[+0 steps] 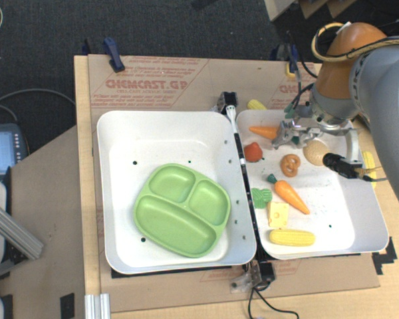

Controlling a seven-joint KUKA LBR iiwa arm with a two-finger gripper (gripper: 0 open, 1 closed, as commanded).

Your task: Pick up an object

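Dark carpet around plywood surface [186, 78], red print reading "CHEMCAST G P", remainder too faint. Left bin [120, 138] carrying green divided tray [183, 208]. Right bin [359, 224] with toy food: two carrots [291, 197] [263, 131], corn cob [291, 238], tomato [253, 152], cheese block [278, 214], pretzel [290, 165], beige egg-like piece [314, 153]. Claw [294, 137] low over right bin's far end, between upper carrot and beige piece; spread of tips cannot be told. Likely light, rigid, smooth plastic, apt to slip or roll; best taken across narrow middle.
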